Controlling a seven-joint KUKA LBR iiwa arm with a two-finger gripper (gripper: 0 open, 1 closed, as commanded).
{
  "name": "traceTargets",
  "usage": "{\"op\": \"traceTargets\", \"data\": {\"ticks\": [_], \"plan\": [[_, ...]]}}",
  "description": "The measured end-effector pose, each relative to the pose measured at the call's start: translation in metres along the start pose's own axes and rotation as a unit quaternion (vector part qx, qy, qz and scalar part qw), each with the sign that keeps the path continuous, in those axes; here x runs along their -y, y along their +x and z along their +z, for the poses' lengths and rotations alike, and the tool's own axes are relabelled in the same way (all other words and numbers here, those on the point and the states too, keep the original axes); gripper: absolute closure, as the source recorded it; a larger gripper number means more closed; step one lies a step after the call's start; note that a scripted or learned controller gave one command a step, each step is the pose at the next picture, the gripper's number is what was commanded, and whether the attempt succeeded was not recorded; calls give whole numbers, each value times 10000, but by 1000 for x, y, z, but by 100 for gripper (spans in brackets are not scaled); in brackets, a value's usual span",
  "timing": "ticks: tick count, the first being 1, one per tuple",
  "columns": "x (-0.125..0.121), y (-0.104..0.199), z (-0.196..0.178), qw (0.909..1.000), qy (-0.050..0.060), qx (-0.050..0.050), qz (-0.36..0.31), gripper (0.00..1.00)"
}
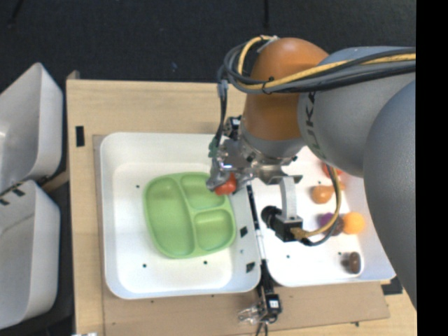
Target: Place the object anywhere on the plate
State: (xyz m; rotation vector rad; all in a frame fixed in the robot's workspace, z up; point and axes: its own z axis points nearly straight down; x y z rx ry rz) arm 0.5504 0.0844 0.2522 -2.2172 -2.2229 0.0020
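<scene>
You see the arm (329, 110) reaching in from the right of the frame, its jaws (225, 177) low over the upper right edge of the green plate (185, 219) in the left bin (122, 208). A small red object (225, 185) sits right at the jaws (pinched or merely touching, you cannot tell). In the right bin (315, 264) lie an orange ball (354, 222), an orange piece (322, 194), a purple piece (326, 220) and a brown lump (351, 261). Both bins rest on the tan surface (140, 100).

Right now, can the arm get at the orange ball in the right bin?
Probably yes: the orange ball lies uncovered in the right bin, close under the arm, though the gripper is over the green plate.
</scene>
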Motion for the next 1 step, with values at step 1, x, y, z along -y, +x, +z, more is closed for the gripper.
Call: {"op": "traceTargets", "data": {"ticks": [1], "plan": [[0,1,0,10000,-5,-2,5,0]]}}
